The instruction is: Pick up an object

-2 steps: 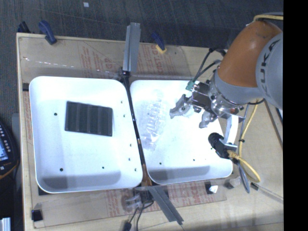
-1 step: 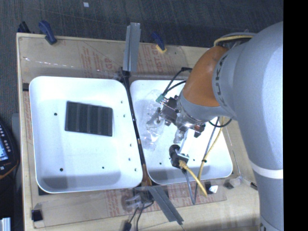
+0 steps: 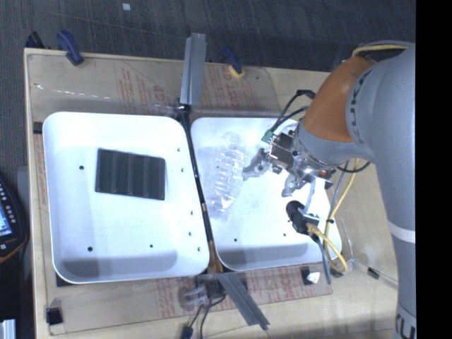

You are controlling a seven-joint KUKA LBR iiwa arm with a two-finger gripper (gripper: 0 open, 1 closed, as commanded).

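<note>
camera view: end effector (image 3: pixel 272 177) fingers spread wide, empty, over right white bin (image 3: pixel 240 256), beside clear crinkled plastic object (image 3: pixel 224 168); dark ribbed rectangular pad (image 3: pixel 131 174) in left white bin (image 3: pixel 70 260).

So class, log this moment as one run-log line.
gripper: over right bin, nothing visibly held | clear plastic item: right bin, left part | dark ridged block: left bin

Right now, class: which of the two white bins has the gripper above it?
The right bin: the gripper hangs over it, beside a clear plastic object. The left bin holds a dark ribbed rectangular object.
</note>
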